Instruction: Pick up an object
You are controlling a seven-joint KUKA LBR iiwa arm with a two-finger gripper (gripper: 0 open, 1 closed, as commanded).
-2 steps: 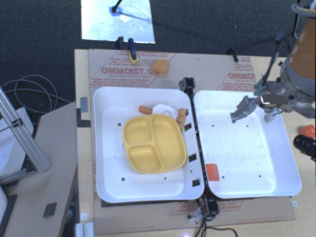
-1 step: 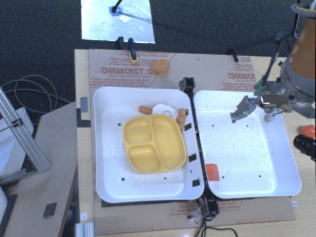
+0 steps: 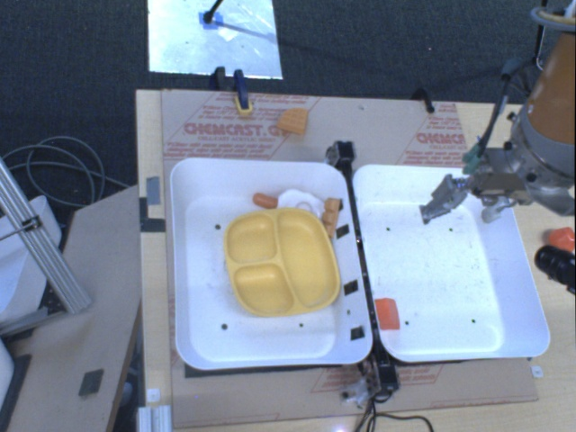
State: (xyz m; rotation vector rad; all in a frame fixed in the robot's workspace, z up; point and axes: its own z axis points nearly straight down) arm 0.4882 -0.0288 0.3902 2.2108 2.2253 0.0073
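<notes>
- Hovering over the right bin point(image 3: 504, 331), toward its 1 o'clock corner, the tool point(image 3: 441, 203) carries nothing; I cannot tell its spread.
- A yellow divided plate point(image 3: 281, 261) fills the left bin's point(image 3: 193, 268) middle.
- A small orange block point(image 3: 386, 312) lies at the right bin's 7 o'clock.

- One camera, fixed above my bench point(image 3: 270, 120), looking down at a slant.
- Far edge of the bench sits toward the top of the view, near edge toward the bottom.
- Distance: far enough back to take in both white bins whole, left bin point(image 3: 193, 241) and right bin point(image 3: 504, 277), side by side across the middle.
- Dark floor point(image 3: 72, 52) shows beyond the bench, at top and left.
- My arm point(image 3: 549, 106) enters from the view's right.
</notes>
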